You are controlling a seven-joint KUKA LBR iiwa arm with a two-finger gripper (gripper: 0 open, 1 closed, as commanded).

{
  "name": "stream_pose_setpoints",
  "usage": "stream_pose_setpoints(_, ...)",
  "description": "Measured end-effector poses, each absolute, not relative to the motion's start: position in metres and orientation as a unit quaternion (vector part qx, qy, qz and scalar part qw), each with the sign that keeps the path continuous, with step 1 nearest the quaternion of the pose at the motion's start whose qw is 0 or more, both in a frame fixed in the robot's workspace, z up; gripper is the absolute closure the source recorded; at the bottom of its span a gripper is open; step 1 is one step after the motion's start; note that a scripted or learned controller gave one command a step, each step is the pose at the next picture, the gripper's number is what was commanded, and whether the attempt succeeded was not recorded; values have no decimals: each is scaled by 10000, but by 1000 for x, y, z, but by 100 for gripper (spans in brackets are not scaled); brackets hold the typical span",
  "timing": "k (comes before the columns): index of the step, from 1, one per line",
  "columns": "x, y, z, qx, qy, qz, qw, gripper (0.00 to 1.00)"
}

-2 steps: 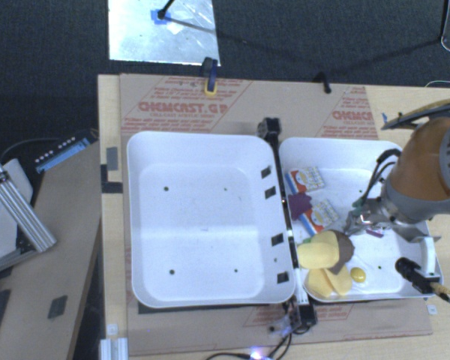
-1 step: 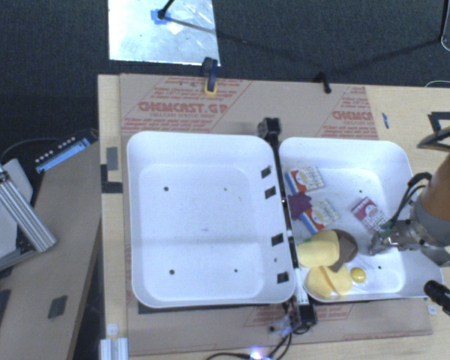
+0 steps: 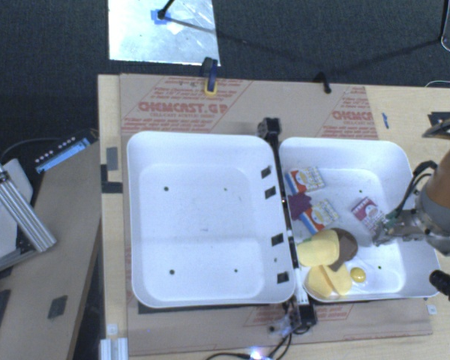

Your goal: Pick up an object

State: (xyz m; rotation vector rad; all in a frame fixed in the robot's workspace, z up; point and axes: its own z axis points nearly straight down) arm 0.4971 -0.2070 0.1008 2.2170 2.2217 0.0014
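Several small objects lie in the right bin [image 3: 382, 154]. A red and white packet [image 3: 306, 178] sits near its back left, with a purple piece [image 3: 298, 203] and a striped packet [image 3: 320, 213] just in front of it. A small red and white box [image 3: 367, 211] lies toward the middle. A yellow object with a brown end [image 3: 326, 247] lies at the front left, beside a flat yellow piece [image 3: 326, 282] and a small yellow ball [image 3: 358, 276]. My gripper [image 3: 385, 232] reaches in low from the right, close beside the small box and holding nothing that I can see.
The left bin [image 3: 202, 147] stands beside the right one, with a black hinged divider [image 3: 281, 201] between them. The grey arm [image 3: 442, 201] covers the right bin's right rim. A cardboard sheet [image 3: 187, 103] lies under both bins.
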Motion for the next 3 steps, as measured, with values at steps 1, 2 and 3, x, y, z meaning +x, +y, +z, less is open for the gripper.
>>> stream_pose_setpoints(1,501,-206,109,7060,7082,4,9,100)
stream_pose_setpoints(2,489,-208,306,7054,7087,43,99,100)
stream_pose_setpoints(3,504,-164,543,7043,7098,56,98,100)
